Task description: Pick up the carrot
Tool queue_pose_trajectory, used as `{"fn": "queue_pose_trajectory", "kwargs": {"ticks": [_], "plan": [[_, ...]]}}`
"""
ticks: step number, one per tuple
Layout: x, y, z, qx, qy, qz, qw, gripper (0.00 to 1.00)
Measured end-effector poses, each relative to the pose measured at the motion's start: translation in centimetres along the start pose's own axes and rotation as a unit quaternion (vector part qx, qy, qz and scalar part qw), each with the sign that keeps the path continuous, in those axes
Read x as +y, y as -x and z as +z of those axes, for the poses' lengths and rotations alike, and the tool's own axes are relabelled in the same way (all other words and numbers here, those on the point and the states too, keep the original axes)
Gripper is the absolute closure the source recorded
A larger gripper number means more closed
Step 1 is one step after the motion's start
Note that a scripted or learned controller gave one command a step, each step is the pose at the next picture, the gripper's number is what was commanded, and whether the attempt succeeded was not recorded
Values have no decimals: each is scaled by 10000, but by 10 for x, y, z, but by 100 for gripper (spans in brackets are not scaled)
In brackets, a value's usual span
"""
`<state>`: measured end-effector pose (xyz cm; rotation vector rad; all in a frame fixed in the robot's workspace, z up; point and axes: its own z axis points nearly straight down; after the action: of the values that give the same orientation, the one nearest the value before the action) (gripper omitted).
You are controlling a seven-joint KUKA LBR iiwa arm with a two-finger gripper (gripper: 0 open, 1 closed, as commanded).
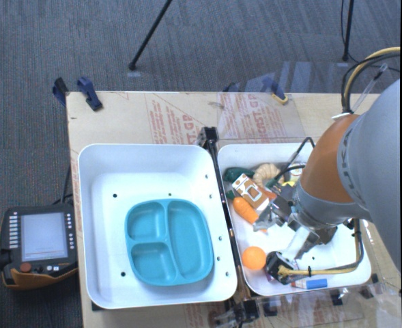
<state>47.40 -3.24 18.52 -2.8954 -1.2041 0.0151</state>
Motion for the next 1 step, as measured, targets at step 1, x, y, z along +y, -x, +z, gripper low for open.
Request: {"fn": "queue_pose_trajectory", "kwargs": {"ticks": [1], "plan": [[57, -27, -1, 13, 14, 728, 9973, 0]]}}
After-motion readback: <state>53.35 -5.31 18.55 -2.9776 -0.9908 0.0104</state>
